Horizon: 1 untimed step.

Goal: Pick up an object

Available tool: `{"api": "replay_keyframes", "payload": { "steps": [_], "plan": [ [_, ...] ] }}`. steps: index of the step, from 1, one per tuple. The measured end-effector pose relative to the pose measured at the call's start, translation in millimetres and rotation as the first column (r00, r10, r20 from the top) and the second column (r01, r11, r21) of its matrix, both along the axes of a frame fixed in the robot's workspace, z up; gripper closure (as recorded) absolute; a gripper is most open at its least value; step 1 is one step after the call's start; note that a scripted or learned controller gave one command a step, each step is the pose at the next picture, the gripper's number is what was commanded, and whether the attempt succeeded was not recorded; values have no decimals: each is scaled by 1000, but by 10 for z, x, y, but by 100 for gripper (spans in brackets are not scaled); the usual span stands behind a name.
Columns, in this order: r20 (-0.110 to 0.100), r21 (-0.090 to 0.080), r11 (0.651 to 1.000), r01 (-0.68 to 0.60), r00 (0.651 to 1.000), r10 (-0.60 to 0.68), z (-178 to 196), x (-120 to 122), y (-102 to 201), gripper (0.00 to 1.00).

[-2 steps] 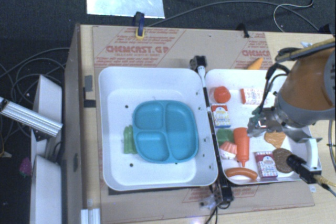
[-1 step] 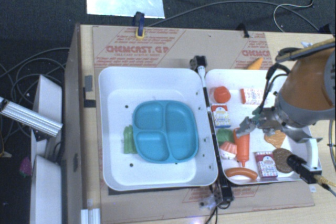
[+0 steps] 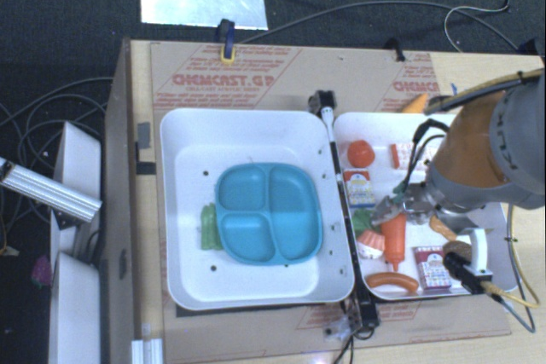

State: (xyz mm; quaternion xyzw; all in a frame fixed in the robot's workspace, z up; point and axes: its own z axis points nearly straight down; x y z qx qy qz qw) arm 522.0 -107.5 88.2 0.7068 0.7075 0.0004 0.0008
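The right bin holds several toy foods. My gripper hangs low over the middle of this bin, right at the upper end of an orange carrot-like piece. The arm's body hides what lies to the gripper's right. A red tomato and a small red item lie toward the back. A printed packet sits by the left wall, with a green piece and a red-and-white piece just below it. An orange sausage and a red box lie near the front wall.
The left bin holds a blue divided plate with a green piece beside its left edge. A divider rail runs between the bins. An orange object lies on the cardboard behind the right bin.
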Motion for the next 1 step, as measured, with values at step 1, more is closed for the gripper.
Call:
{"api": "replay_keyframes", "payload": {
  "steps": [1],
  "plan": [
    [1, 0, 1000, -3, 1000, 3, 102, 5, 3, 100]
  ]
}}
